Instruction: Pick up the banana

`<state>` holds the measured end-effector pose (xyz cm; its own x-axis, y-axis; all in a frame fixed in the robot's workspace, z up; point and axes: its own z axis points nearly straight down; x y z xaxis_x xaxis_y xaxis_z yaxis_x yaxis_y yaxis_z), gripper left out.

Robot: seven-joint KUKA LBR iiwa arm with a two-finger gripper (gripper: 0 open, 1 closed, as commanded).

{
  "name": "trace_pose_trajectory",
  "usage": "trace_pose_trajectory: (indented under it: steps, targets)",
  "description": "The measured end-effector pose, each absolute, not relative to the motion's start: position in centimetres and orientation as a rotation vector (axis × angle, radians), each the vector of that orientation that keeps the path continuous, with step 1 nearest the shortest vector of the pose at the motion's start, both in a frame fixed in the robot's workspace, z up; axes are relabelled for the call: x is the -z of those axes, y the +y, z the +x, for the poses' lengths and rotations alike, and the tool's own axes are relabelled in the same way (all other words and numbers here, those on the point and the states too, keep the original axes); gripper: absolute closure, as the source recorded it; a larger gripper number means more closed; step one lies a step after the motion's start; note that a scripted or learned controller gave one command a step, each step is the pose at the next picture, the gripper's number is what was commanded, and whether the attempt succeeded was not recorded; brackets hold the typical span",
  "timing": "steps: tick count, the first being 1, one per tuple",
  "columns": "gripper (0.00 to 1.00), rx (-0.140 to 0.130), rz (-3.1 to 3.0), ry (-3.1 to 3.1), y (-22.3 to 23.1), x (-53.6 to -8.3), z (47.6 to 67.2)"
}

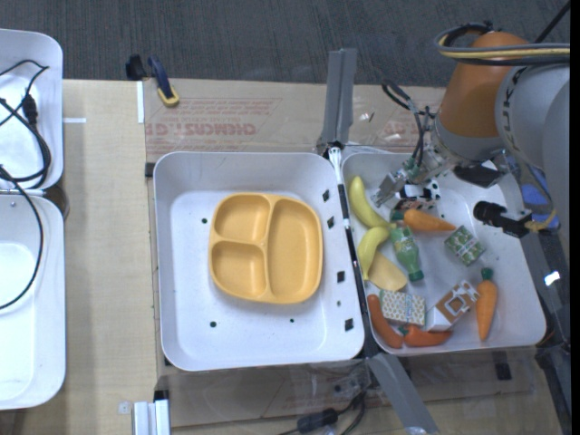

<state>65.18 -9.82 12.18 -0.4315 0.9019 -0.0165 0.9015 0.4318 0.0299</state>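
A yellow banana (362, 203) lies curved along the left wall of the right bin (530, 284), at its far end. A second yellow banana-like piece (370, 246) lies just in front of it. My gripper (408, 187) hangs low over the far part of the right bin, just right of the banana's upper end and above an orange carrot (428, 221). Nothing yellow shows in the gripper. The grey arm with its orange band (480, 98) reaches in from the upper right.
The right bin is crowded: a green bottle (407, 253), a green box (464, 244), a second carrot (487, 307), a small carton (456, 303), a checkered packet (403, 308) and a pale yellow wedge (387, 275). The left bin (181, 261) holds a yellow divided plate (267, 247).
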Motion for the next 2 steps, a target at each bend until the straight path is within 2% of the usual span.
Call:
trace_pose_trajectory:
  steps: [1,2]
  targets:
    - [0.0,-0.019,1.547,2.693,-12.4,-10.8,57.1]
    - [0.0,-0.005,1.373,2.795,-11.1,-10.8,65.8]
